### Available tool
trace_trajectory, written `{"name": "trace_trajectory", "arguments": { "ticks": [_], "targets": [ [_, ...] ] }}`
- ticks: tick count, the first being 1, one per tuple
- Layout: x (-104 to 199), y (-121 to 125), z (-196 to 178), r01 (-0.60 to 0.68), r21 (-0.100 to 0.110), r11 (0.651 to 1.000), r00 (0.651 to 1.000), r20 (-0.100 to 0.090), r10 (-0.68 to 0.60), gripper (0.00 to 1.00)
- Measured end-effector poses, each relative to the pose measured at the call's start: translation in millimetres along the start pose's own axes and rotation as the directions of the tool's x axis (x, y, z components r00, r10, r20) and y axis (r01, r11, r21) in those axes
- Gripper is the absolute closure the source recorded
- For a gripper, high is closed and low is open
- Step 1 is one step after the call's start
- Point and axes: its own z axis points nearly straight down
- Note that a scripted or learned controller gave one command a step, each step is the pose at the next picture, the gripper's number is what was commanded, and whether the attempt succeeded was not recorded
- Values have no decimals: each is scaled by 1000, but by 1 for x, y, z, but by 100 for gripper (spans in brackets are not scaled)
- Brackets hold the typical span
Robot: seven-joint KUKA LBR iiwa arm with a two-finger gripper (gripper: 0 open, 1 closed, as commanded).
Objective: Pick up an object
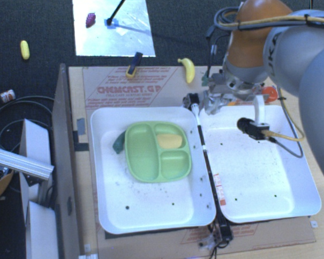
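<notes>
BENCH, FROM ABOVE: KUKA arm's gripper (pixel 210 101) hangs over the far end of the seam btwn the two white bins, just past their back rims; whether it is open or closed can't be told from this angle, and nothing is seen held in it.

Left bin (pixel 155 210) holds a green divided plate (pixel 144 154), lying flat near centre. A pale yellow food piece (pixel 169 140) sits in the plate's upper-right compartment; the other compartments look bare. A dark teal item (pixel 118 142) lies on the bin floor, touching the plate's left edge. Right bin (pixel 261 194) shows a few dark specks on its floor.

A toy banana (pixel 188 70) lies outside, on the cardboard behind the bins.

Likely best pick: the yellow piece, nearest to the gripper. Approach should prob. be straight down, centred on it, w/ the jaws clear of the compartment ridges; clipping the plate's rim would shove the plate rather than lift anything.
</notes>
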Motion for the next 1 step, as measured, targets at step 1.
{"name": "trace_trajectory", "arguments": {
  "ticks": [1],
  "targets": [
    [-64, 14, 9, -13, -4, 1000, 1000, 4, 13, 100]
  ]
}}
